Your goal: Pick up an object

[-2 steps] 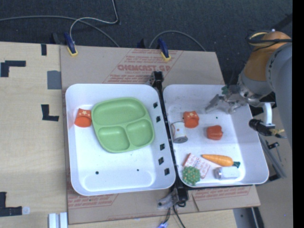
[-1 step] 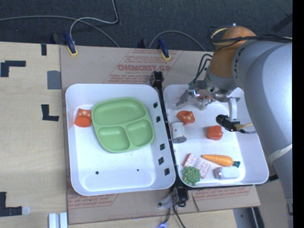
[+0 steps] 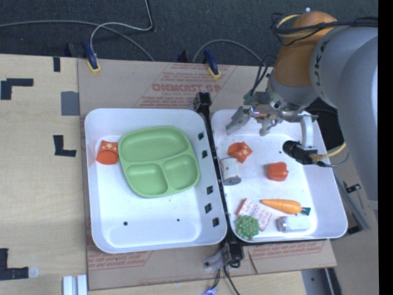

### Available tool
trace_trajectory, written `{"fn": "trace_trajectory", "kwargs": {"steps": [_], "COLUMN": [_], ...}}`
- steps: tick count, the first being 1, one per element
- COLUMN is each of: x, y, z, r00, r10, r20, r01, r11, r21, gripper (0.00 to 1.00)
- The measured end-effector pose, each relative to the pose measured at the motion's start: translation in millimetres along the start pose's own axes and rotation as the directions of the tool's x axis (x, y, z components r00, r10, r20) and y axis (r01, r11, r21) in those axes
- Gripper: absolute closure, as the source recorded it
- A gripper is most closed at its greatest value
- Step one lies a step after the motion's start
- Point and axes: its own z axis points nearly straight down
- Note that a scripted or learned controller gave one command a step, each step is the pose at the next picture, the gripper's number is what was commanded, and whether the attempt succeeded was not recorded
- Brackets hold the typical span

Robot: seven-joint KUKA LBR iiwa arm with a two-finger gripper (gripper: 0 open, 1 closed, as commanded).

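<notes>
Near the right bin's (image 3: 328,186) front edge, carrot (image 3: 280,206) lies lengthwise along that edge, green top toward right rim. Gripper (image 3: 250,125) hovers at back edge, jaws spread, holding nothing.

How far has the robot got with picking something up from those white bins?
Nothing looks picked up yet. The tool hangs open over the back of the right bin with nothing between its fingers. The small red block lies just in front of it, untouched, and the carrot, red pepper and can lie in that bin too. Lowering, closing on something and lifting are all left.
</notes>
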Motion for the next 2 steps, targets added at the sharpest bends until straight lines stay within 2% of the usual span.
{"fn": "trace_trajectory", "kwargs": {"steps": [1, 2], "x": [-27, -26], "y": [-9, -8], "z": [99, 89], "r00": [1.000, 1.000], "r10": [0.001, 0.000], "r20": [0.001, 0.001], "r01": [-0.001, 0.000], "r11": [1.000, 1.000], "r21": [0.000, -0.001], "gripper": [0.00, 1.00]}}
